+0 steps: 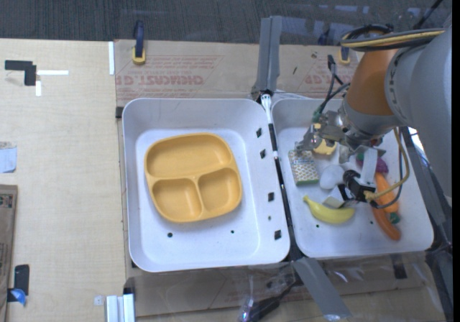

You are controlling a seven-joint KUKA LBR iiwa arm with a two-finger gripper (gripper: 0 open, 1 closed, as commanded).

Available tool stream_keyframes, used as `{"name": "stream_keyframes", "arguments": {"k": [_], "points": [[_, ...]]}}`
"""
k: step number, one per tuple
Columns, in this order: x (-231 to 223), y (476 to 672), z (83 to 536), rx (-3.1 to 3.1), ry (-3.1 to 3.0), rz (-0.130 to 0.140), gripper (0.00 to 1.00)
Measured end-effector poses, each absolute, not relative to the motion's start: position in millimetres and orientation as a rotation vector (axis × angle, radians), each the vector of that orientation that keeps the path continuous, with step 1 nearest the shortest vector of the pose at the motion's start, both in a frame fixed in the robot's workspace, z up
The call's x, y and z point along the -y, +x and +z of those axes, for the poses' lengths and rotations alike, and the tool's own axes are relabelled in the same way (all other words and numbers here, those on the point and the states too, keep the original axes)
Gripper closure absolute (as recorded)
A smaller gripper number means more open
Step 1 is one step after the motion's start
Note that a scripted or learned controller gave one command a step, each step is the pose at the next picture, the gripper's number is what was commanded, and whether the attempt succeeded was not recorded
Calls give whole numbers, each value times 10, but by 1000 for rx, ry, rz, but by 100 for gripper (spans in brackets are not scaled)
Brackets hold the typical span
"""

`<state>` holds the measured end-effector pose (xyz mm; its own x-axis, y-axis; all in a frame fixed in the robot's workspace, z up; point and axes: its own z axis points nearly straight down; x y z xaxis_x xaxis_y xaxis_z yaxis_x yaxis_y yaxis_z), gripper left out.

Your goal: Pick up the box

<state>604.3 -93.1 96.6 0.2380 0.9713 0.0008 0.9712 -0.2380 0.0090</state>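
box (305, 167), a small greyish carton with a speckled face, lies flat in the right bin (410, 241), near that bin's left wall and about midway along it. arm (402, 76), grey with an orange band, enters from the right and bends down over the same bin. end effector (325, 142) sits low among the objects, just above and to the right of the box; a yellowish item lies under its tip, and whether its fingers stand open or closed cannot be told, nor whether anything is gripped between them. cables loop from the wrist down toward the bin floor.

other contents of the right bin: a yellow banana (329, 212) lies below the box, curving along the floor; a pale white object (329, 177) rests between box and banana; an orange carrot-like piece (386, 207) runs diagonally near the right wall, with a small purple item (382, 167) just above it.

left bin (136, 169) holds a yellow divided plate (192, 176) with three compartments, set slightly left of centre. both bins rest side by side on the surface (57, 169), a pale wooden board; a blue-handled clamp (139, 49) grips the cardboard sheet behind the left bin.
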Motion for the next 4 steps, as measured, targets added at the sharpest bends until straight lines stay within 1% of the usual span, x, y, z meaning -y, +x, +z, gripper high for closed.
{"name": "stream_keyframes", "arguments": {"k": [1, 3, 4], "points": [[947, 5816, 965, -1906, 2490, 10, 0], [1031, 4996, 955, -1833, 2546, 9, 0], [782, 5371, 1911, -2291, 2150, -2, 0]]}}
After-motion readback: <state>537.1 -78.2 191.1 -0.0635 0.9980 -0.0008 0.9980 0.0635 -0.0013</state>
